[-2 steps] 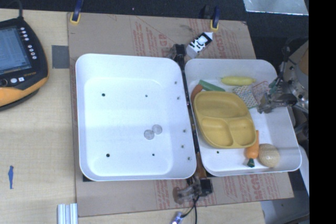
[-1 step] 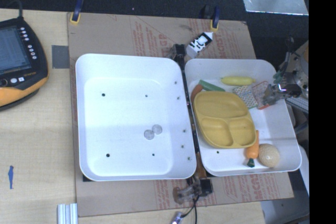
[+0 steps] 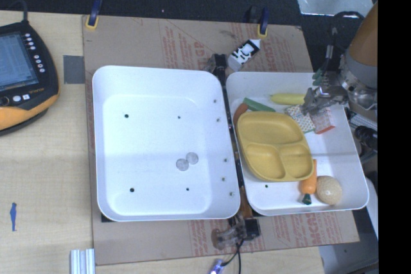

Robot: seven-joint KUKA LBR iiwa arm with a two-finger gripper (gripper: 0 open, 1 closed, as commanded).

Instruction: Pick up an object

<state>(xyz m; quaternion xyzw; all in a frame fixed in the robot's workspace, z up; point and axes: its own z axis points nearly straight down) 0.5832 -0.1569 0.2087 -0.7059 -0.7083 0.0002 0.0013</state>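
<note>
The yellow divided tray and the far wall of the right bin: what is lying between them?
In the camera view, a green piece and a yellow banana-like item lie between the yellow tray and the right bin's far wall.

Glossy white plastic bins (image 3: pixel 103 138), a matt yellow plastic tray (image 3: pixel 273 144), seemingly cardboard sheet (image 3: pixel 160 42) beneath.

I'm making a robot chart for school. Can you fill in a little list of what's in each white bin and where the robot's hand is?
left bin: two small round discs
right bin: yellow divided tray, banana, carrot, tan ball
gripper: over the right bin's far right corner, beside the banana
bench, left: orange control pad
</note>
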